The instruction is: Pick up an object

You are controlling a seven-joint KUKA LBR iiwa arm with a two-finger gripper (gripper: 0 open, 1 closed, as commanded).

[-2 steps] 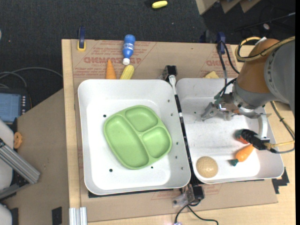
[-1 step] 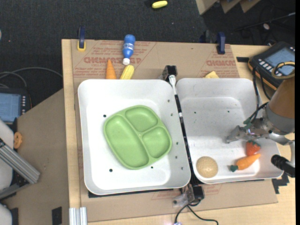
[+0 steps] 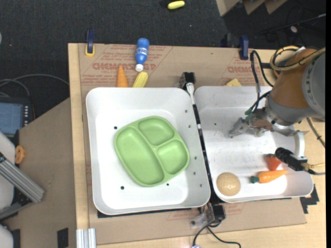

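My gripper [image 3: 241, 127] hangs low over the right bin [image 3: 217, 102], near its middle, reaching in from the right. I see nothing held in it. Along that bin's front edge lie a round beige bread roll [image 3: 228, 183], an orange carrot [image 3: 270, 176] and a small red piece [image 3: 273, 163]; all sit nearer the camera than the gripper and apart from it. The left bin [image 3: 103, 112] carries a green divided plate [image 3: 151, 150].
Behind the left bin, on the cardboard, lie a blue-and-white bottle [image 3: 141, 53], a small orange carrot [image 3: 121, 77] and a yellow corn cob [image 3: 140, 79]. A yellow scrap [image 3: 234, 82] rests behind the right bin. A yellow object [image 3: 176, 4] lies on the dark floor.
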